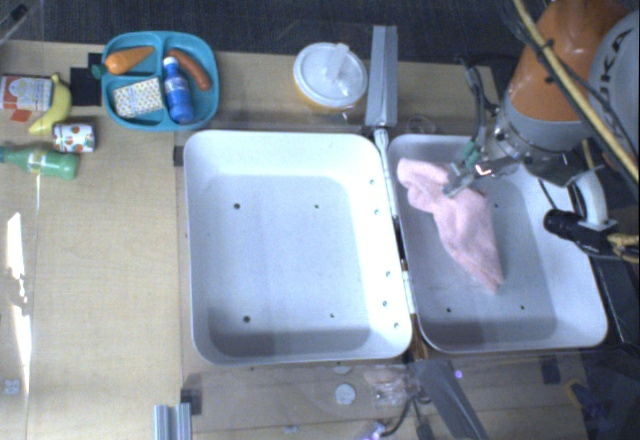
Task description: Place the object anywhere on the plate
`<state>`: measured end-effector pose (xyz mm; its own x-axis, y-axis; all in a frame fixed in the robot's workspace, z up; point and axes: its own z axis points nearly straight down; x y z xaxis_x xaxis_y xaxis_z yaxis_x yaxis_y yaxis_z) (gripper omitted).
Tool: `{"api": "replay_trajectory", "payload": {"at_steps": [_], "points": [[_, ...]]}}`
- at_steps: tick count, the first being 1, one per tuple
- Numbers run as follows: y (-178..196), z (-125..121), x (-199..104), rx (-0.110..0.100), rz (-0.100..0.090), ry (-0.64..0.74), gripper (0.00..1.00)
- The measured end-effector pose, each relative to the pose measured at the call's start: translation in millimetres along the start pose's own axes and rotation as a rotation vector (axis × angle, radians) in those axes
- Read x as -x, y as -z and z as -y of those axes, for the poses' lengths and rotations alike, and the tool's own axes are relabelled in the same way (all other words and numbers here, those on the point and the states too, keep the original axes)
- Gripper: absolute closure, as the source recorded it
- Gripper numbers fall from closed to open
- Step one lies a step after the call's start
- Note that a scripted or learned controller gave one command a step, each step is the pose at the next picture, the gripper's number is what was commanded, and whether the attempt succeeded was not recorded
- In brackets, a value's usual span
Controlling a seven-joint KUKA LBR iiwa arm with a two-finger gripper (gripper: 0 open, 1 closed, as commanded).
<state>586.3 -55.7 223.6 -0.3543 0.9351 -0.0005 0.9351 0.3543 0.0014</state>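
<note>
On the tabletop's far left sits a blue divided plate of toy food. The left white bin comes next. In the right bin lies a pink cloth, its long axis running from upper left to lower right. It looks soft, light and floppy; pinch a bunched fold. The hand rests at its upper edge; I cannot tell its grip.

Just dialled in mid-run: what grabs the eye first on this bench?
A pink cloth lies crumpled in the right bin, with the hand at the cloth's upper edge. Past the left bin, a blue divided plate holds toy food, with a white lidded container to its right.
</note>
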Motion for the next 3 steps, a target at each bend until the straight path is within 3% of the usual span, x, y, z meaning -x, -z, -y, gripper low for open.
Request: {"api": "replay_trajectory", "payload": {"at_steps": [3], "points": [[7, -44, -140, 0.004, 0.001, 1.206, 1.0]]}}
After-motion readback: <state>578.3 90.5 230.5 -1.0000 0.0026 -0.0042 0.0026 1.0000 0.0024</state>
